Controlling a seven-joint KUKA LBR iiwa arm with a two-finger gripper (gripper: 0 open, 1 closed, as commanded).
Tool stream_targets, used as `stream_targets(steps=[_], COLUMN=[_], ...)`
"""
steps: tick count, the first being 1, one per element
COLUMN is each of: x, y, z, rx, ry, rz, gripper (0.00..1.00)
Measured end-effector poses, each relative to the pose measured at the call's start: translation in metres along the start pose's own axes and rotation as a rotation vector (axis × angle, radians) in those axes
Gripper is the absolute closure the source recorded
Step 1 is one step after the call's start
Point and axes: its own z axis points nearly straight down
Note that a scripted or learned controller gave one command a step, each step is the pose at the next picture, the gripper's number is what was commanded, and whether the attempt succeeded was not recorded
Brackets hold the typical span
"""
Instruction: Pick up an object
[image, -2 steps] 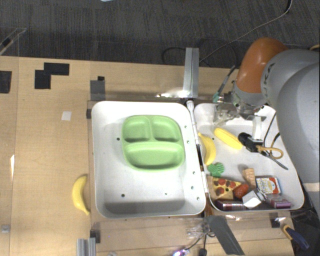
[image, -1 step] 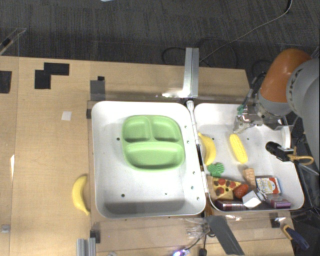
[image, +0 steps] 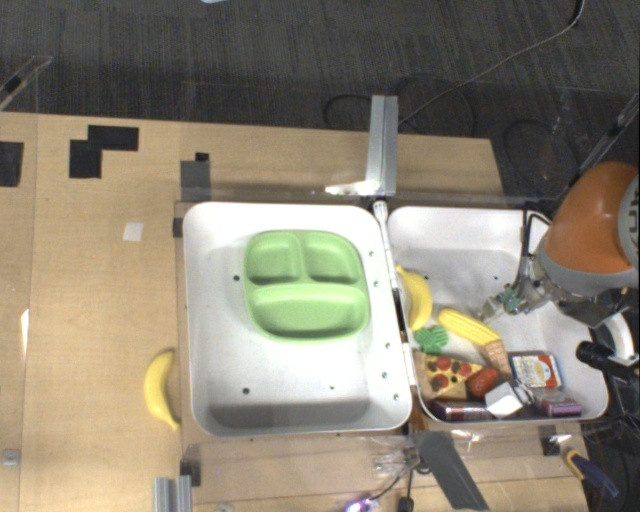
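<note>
Toy pizza slice sits in the right bin.
Gripper hangs above the pizza; fingers unclear.

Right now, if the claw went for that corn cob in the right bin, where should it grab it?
Probably across the middle of the corn, coming straight down from above. It lies flat and slanted, long and narrow, so closing across its short width suits it. Its ends are crowded: green leaves at one, a cone at the other.
</note>
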Motion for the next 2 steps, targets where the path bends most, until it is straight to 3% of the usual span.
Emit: stream_targets(steps=[1,2], x=[0.019,0.030], y=[-0.009,0.022], z=[-0.025,-0.016], rx=[0.006,0.003], ry=[0.006,0.005], rz=[0.064,-0.171], gripper=[1.00,1.00])
